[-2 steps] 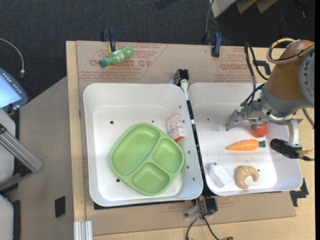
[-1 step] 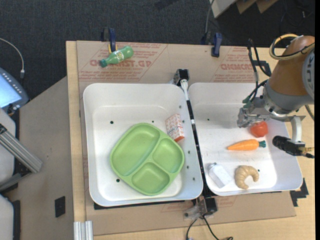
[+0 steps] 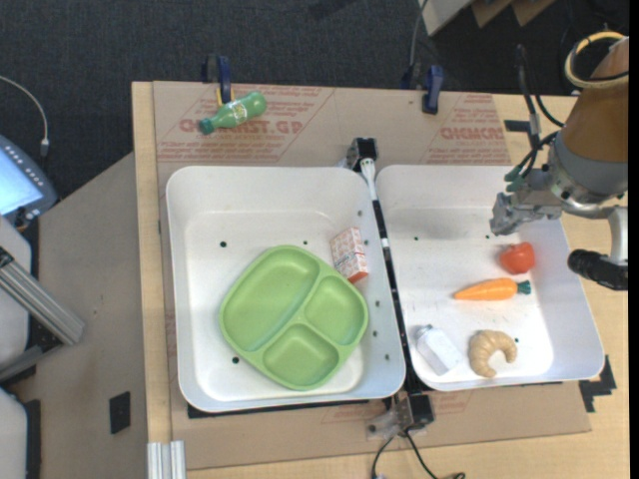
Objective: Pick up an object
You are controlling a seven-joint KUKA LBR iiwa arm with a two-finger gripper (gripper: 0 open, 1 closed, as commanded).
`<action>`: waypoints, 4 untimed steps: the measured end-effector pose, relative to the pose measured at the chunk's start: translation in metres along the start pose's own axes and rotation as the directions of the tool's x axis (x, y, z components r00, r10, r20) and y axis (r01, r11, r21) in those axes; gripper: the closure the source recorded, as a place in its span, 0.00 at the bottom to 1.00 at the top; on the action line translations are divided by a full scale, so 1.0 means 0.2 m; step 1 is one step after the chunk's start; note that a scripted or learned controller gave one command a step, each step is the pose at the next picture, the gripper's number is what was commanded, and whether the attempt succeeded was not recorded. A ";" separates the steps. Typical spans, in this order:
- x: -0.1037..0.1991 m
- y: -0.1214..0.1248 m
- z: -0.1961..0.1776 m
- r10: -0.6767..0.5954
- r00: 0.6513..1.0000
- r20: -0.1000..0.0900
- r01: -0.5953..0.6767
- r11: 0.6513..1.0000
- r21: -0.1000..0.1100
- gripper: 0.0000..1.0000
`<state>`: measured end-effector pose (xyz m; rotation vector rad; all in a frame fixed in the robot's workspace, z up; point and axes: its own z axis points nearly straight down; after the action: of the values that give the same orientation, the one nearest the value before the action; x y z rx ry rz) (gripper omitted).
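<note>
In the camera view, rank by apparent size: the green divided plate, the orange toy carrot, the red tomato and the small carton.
1. Green divided plastic plate, by far the largest.
2. Orange toy carrot.
3. Small red-and-white carton, close to the carrot, so this order is unsure.
4. Round red toy tomato, smallest.

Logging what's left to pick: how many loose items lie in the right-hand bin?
4: a tomato below the end effector, a carrot under it, a croissant near the front, and a small white packet left of it. None looks hidden.
</note>
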<state>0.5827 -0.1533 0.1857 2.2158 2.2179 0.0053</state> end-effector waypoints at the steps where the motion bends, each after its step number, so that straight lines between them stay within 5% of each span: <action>1: 0.00 0.01 -0.27 0.000 1.000 0.001 0.000 1.000 -0.002 1.00; 4: 0.81 -0.22 -0.32 -0.004 1.000 -0.005 0.005 1.000 0.010 1.00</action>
<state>0.5385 0.0095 0.2491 2.2179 2.2301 -0.0007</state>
